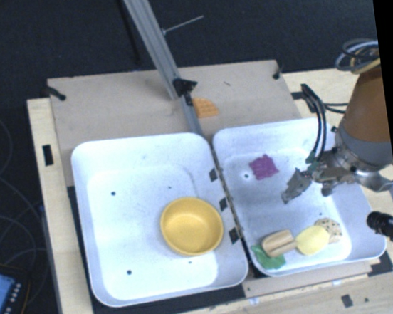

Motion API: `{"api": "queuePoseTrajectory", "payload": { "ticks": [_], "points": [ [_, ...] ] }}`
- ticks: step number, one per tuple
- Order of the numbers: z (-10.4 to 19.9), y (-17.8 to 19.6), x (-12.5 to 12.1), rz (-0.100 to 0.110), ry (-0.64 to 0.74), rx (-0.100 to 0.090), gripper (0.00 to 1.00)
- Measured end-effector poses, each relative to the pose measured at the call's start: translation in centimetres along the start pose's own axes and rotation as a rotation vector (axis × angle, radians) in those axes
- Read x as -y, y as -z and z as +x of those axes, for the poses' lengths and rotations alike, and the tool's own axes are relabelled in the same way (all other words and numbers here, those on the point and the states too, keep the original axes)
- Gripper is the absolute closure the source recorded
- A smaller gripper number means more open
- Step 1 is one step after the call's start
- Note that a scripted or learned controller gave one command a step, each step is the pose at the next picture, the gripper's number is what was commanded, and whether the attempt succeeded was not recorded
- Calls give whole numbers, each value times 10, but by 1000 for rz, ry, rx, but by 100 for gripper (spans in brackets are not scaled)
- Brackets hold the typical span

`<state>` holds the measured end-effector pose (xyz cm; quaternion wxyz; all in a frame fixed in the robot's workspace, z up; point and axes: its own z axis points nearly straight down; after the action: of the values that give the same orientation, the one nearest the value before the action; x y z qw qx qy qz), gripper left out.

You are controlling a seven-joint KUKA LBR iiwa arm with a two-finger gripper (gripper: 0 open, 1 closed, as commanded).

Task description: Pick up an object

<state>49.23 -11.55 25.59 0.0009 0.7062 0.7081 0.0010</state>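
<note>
Fingers reach into the right bin from three o'clock, the arm entering at the frame's right side with its orange band above the grey wrist. I see the dark tips hanging over the middle of that bin, pointing toward nine o'clock. I cannot tell how far apart they stand — they read as one dark wedge from up here — and I see nothing between them.

Objects in the right bin sit apart from the tips. A purple piece lies at about eleven o'clock from them, near but not touching. Along the bin's six o'clock wall there is a row: a tan cylinder lying on its side, a green scrap just under its left end, a yellow lemon-like lump touching the cylinder's right end, and a pale spotted object just beside the lump at its one o'clock.

The left bin holds a yellow bowl, upright, toward its four o'clock corner. Both bins rest on the counter, touching along their shared edge. An orange tag lies on the brown board at twelve o'clock, beside a slanted grey rail.
</note>
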Motion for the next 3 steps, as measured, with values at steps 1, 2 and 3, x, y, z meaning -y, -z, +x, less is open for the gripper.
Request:
{"api": "queuePoseTrajectory", "payload": {
  "ticks": [1, 2, 3],
  "points": [
    [0, 0, 0, -1, -2, 0, 0],
    [-8, -46, -4, 5, -4, 2, 0],
    [0, -94, -1, 7, -4, 1, 0]
  ]
}}
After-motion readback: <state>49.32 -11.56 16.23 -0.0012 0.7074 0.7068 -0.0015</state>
